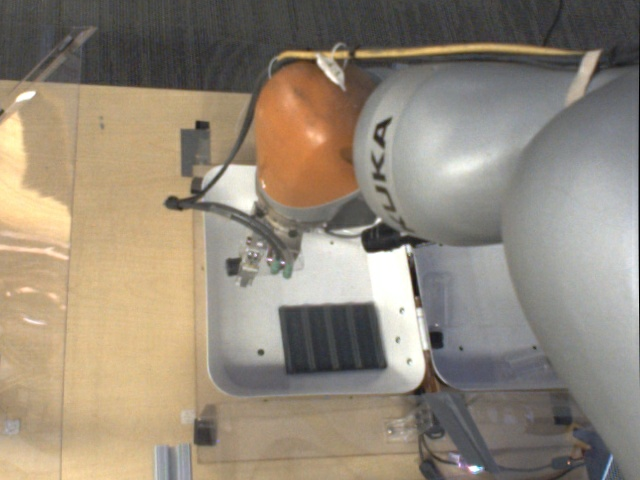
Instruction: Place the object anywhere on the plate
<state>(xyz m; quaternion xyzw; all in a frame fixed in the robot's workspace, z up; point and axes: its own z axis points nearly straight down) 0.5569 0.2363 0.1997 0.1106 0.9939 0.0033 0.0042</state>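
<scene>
The end effector point(262, 261) hangs below the orange band point(305, 138) of the arm, over the upper left part of the left bin point(225, 358). It is small and partly hidden by cables and the wrist, so whether it is spread or closed cannot be told, and nothing can be made out in it. A dark ribbed rectangular object point(332, 337) lies flat on the floor of the left bin, toward its near edge, apart from the end effector. The grey arm body point(500, 158) covers most of the right bin point(480, 363). Both bins rest on the wooden table point(120, 298).
</scene>
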